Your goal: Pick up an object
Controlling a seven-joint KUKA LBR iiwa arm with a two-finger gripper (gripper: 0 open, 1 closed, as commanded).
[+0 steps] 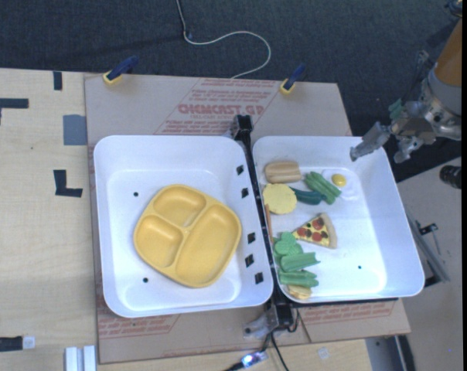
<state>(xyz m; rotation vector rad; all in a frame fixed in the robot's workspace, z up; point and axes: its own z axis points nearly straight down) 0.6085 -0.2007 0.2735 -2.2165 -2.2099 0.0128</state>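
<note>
Green toy veg (295,255) beside pizza slice (317,231); gripper (382,139) at bin's (388,284) far corner.

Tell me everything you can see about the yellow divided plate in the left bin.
The yellow divided plate lies flat in the left bin, roughly in its middle, turned at a slant to the bin's walls. It looks like smooth moulded plastic, one even yellow, with rounded corners and raised ridges splitting it into three compartments: two smaller ones and one larger. It rests right side up on the bin floor, apart from the walls. The gripper is far off, over the right bin's far corner.
</note>
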